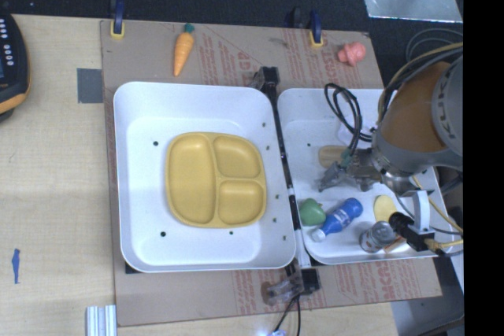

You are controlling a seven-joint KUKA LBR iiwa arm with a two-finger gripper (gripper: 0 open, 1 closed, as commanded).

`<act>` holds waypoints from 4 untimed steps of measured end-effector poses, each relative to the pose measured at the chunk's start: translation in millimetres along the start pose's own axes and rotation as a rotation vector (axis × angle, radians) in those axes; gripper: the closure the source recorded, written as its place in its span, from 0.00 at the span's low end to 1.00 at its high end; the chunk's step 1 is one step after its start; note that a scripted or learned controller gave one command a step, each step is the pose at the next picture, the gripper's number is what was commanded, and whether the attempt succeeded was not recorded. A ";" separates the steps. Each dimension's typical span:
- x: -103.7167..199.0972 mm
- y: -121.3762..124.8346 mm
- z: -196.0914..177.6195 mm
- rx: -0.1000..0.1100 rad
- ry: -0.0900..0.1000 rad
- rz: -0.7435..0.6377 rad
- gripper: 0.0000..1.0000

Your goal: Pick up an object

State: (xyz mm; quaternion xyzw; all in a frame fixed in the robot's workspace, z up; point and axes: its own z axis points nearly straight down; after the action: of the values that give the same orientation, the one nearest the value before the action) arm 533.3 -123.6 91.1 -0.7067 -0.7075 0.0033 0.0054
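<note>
— What sits in the left bin [134, 169]?

— A yellow divided plate [215, 179], at its middle.

— And the right bin [303, 110]?

— The grey arm [417, 126] reaches in from its right edge, the gripper [335, 177] low near the bin's middle; whether its fingers are apart or together cannot be told. Along the near edge lie a blue bottle [339, 218], a green object [312, 211] just left of it touching the bin's left wall, and a yellow piece [384, 208] to the right.

— Outside the bins?

— A toy carrot [183, 49] lies beyond the left bin's far edge; a pink object [351, 53] lies beyond the right bin's far-right corner.
</note>
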 end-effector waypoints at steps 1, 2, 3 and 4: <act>-41.0 55.5 -2.4 -0.015 -0.006 -0.003 0.00; -14.5 101.6 -2.8 -0.015 -0.003 -0.006 0.00; -14.6 75.0 -1.6 -0.006 -0.003 -0.002 0.00; -20.3 106.4 -2.8 -0.013 -0.004 -0.005 0.00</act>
State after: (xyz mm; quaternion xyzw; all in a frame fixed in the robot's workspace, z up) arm 639.7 -143.8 92.5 -0.7047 -0.7095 0.0000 -0.0008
